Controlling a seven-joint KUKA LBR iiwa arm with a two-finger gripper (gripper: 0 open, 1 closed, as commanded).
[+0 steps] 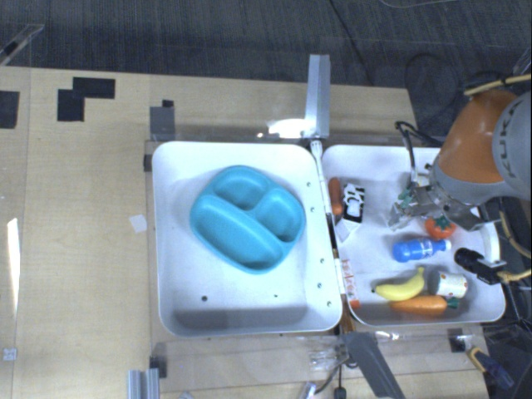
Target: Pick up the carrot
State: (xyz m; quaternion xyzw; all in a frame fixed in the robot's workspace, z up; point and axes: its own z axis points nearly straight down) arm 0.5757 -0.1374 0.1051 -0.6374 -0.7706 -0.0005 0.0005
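Observation:
The carrot is orange with a small green end at its right. It lies flat along the front wall of the right bin, touching the yellow banana just behind it. My gripper hangs over the middle of the right bin, well behind the carrot, beside a red tomato-like thing and above a blue bottle. I see nothing held in it. The arm's orange band rises at the right.
A white-and-dark cylinder stands by the carrot's right end. A sausage and a black-and-white carton lie at the right bin's left wall. The left bin holds a blue divided plate.

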